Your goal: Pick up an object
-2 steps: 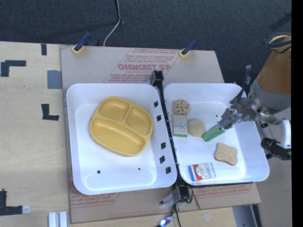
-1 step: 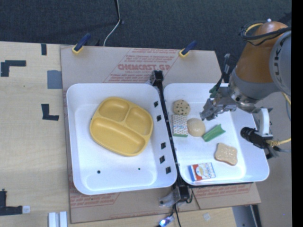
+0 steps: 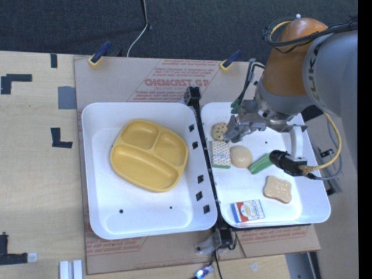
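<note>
My pincer [image 3: 232,133] sits low over the upper left part of the right bin [image 3: 311,214], hanging from the grey arm [image 3: 334,68] with its orange band [image 3: 290,45] that comes in from the right. From this angle I cannot tell whether it is wide or narrow, and I see nothing between its tips. Just to its left lies a round dotted cookie [image 3: 218,131], close to the tips; I cannot say whether they touch. Directly below the pincer rests a pale round bun [image 3: 240,156], with a green-and-white patterned packet [image 3: 221,154] beside it against the divider [image 3: 200,150]. To the right of the bun a green stick-shaped piece [image 3: 260,163] lies at a slant. Farther toward the near edge I see a tan toast-like slice [image 3: 277,189], and below that a small red, white and blue carton [image 3: 248,210] lying flat. In the left bin [image 3: 93,156] a yellow compartment tray [image 3: 149,154] lies turned at an angle. Both bins rest on a cardboard sheet [image 3: 168,80] on the wooden surface [image 3: 35,173].
</note>
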You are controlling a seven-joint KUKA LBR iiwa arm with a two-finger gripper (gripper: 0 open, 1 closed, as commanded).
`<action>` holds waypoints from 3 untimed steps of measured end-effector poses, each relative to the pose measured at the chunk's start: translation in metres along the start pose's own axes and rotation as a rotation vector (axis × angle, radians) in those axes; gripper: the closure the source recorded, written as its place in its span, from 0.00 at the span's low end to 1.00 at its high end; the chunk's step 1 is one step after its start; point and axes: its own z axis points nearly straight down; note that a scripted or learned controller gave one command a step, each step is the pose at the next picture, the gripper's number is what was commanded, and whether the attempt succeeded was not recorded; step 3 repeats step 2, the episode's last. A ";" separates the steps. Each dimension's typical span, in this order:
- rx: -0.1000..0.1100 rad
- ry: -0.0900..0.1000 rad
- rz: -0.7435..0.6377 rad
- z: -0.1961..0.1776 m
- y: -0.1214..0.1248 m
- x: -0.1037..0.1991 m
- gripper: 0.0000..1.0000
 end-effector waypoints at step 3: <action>-0.002 -0.001 0.001 0.003 0.045 0.097 1.00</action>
